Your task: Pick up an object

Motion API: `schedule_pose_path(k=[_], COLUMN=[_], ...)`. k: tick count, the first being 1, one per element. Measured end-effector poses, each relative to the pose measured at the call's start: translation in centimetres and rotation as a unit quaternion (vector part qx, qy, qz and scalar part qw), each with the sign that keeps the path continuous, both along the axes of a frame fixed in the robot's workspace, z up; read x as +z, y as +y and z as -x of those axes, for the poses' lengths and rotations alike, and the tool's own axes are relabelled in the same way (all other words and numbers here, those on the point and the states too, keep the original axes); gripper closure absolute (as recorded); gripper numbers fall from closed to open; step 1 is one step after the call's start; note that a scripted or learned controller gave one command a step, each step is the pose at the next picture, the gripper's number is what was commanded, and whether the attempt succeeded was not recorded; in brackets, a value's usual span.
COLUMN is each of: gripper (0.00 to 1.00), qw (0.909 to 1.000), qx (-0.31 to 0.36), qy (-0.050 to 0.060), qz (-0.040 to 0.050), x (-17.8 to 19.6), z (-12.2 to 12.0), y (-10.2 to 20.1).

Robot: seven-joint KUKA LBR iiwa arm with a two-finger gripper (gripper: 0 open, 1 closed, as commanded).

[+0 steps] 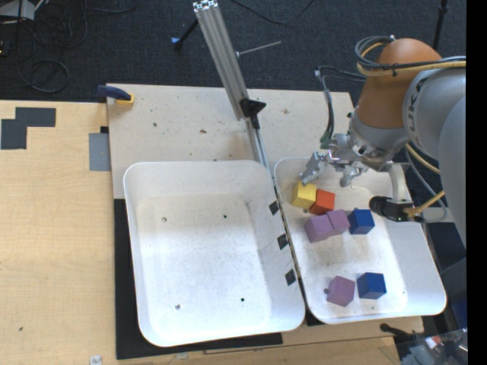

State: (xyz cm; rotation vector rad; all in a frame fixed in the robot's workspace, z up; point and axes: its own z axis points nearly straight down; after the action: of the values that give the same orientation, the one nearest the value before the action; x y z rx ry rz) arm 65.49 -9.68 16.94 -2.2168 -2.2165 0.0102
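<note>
At the far left the wooden bench top [53, 226] carries a few dark grey patches near its back edge. A blue and yellow clamp [116, 94] sits at the back left corner of the paler board [183, 124] behind the bins. A slanted aluminium rail [226, 59] rises from the gap between the two bins and leans toward the back.

The left bin [144, 181] shows a speckled white floor with a few dark dots. Small black clips [282, 241] run along the edge it shares with the right bin [426, 280].

In the right bin, a yellow cube [305, 196] lies near the back left corner, with an orange cube [323, 201] touching its right side. Just in front of them, a large purple block [326, 225] sits toward the left wall, and a blue cube [361, 221] rests against its right end. Nearer the front edge, a smaller purple block [341, 290] and a second blue cube [371, 285] sit side by side, close together.

The gripper [329, 169] hangs over the back of the right bin, just above and behind the yellow and orange cubes. Its two metal fingers [310, 169] are spread apart, with nothing between them. Behind it the grey arm with its orange band [396, 82] comes in from the right, cables looping around the wrist.
</note>
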Motion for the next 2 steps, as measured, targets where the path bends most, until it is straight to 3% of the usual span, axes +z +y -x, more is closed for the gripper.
schedule_pose_path(k=[1,2], gripper=[0.00,1.00], qw=[1.0000,1.0000], qx=[0.000,-0.003], qy=[-0.007,-0.007], qz=[0.0013,0.0008], x=[-3.8,-2.7], z=[-0.2,-0.2], y=[0.1,0.0])
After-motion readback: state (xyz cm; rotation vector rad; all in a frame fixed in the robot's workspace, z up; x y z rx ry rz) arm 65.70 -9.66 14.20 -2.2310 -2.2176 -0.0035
